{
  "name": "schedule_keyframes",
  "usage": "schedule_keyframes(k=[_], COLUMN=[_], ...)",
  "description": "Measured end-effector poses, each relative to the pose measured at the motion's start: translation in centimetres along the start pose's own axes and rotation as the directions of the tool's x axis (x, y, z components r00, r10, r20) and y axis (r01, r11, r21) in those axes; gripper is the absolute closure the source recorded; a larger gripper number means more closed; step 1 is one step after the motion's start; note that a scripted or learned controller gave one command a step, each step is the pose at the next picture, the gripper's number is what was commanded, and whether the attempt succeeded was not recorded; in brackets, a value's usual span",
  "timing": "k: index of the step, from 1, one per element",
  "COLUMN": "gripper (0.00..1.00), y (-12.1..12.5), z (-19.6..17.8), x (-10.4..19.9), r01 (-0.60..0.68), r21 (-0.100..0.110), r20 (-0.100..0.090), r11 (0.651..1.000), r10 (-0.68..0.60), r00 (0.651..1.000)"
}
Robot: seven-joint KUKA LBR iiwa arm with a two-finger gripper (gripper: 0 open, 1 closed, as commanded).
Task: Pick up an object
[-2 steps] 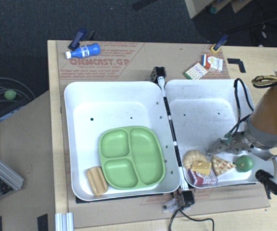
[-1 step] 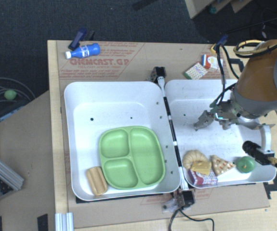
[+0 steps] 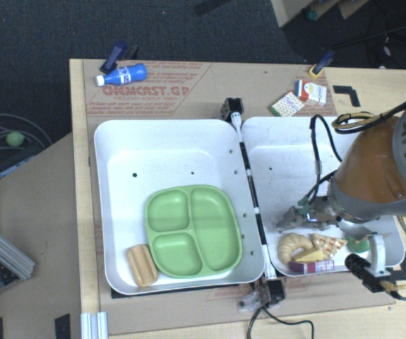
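End effector (image 3: 308, 216) low in right bin (image 3: 280, 154), just above the clutter at the bin's near edge. Croissant (image 3: 294, 246) lies immediately below-left of it, long axis roughly along that edge, touching neighbouring small items (image 3: 326, 249). Grip state: cannot tell. Bin's far half open; near wall tight.

Wooden bench (image 3: 82, 189) with red print at the back. On it: two white bins side by side, left bin (image 3: 118, 147), right bin (image 3: 273, 136). Blue-white bottle (image 3: 121, 75) at back left, small carton (image 3: 311, 92) and patterned card (image 3: 287, 104) at back right.
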State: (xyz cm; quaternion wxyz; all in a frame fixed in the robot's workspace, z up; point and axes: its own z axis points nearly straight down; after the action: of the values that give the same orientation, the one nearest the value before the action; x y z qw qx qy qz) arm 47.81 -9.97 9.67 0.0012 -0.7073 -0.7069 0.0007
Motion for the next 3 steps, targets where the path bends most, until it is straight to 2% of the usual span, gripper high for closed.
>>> schedule_keyframes(k=[1,2,3], gripper=[0.0,0.0,0.0], y=[12.4,11.1,6.7], z=[-5.3,1.2,1.2], x=[-2.0,0.4,-9.8], r01=[0.001,0.001,-0.002], r21=[-0.006,-0.001,-0.001], r20=[0.002,0.0,0.002], r11=[1.0,1.0,1.0], r10=[-0.001,-0.001,0.002], r00=[1.0,1.0,1.0])
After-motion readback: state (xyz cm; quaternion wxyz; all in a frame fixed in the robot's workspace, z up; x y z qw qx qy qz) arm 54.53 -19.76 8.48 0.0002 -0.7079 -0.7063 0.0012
